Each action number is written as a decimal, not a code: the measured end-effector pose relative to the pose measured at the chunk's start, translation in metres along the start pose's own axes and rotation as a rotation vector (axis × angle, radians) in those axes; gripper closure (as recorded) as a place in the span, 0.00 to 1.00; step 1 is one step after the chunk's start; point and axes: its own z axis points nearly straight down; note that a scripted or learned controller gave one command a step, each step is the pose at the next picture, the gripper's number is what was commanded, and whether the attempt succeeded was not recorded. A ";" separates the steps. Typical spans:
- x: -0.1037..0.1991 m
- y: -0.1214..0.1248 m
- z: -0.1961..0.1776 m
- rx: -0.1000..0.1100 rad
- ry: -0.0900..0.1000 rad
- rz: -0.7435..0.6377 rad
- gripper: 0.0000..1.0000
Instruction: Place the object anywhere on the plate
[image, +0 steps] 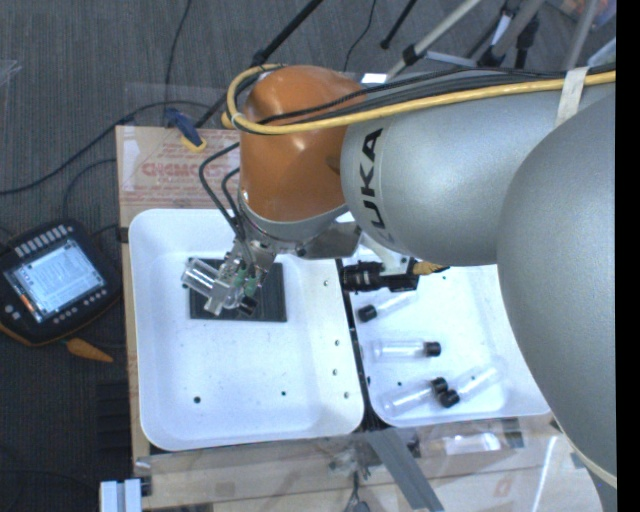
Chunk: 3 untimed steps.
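Standing beside the bench, I see the arm (420, 170) stretched from the right across both bins, with its orange band above the left bin (170, 390). The gripper (225, 283) hangs low over a dark square plate (268, 300) that lies in the far half of this bin. The tool and some metal parts cover most of the plate's left side. I think the arm is brought here because the plate is the goal of the task.

Whether the tool is clenched, released or grasping something, I cannot tell; the parts at its tip are small and mixed with reflections. So I also cannot say that the object is already with it.

In the right bin (500, 300) several clear tubes with black caps lie loose: one tube (405, 349) near the middle, two more (440, 392) at the near side, and a small black cap (367, 313) close to the dividing wall. They are well apart from the plate. The object to place is probably of this kind, but which one is meant I cannot decide.

A teach pendant (55, 280) rests on the floor to the left.
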 end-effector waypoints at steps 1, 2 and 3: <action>0.069 -0.011 0.120 0.002 0.003 0.151 1.00; 0.068 -0.008 -0.002 -0.001 -0.002 0.154 1.00; 0.013 0.017 -0.046 -0.001 -0.004 0.031 1.00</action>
